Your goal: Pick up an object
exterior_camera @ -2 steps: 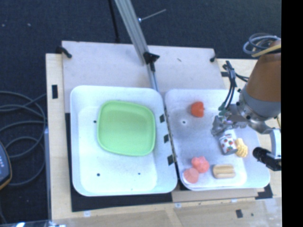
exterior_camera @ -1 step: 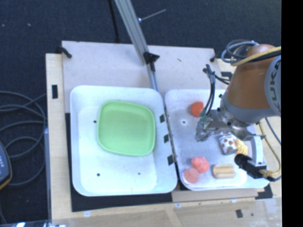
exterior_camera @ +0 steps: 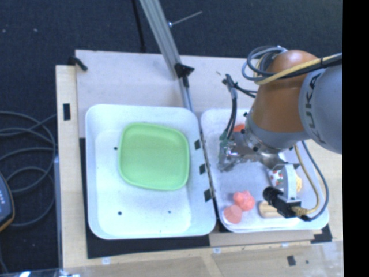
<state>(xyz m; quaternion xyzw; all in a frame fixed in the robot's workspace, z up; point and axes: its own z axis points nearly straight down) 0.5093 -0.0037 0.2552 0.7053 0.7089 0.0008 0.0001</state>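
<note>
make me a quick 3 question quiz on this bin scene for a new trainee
1. True or false: the green plate lies in the left bin.
2. The gripper is over which bin? A) left B) right
3. Fill in: the two pink objects lie near the right bin's ____ edge, nearest the camera.

Key: 1 true; 2 B; 3 front

Grey arm [exterior_camera: 323,105], orange band [exterior_camera: 279,94], looping cables [exterior_camera: 262,59]
</note>
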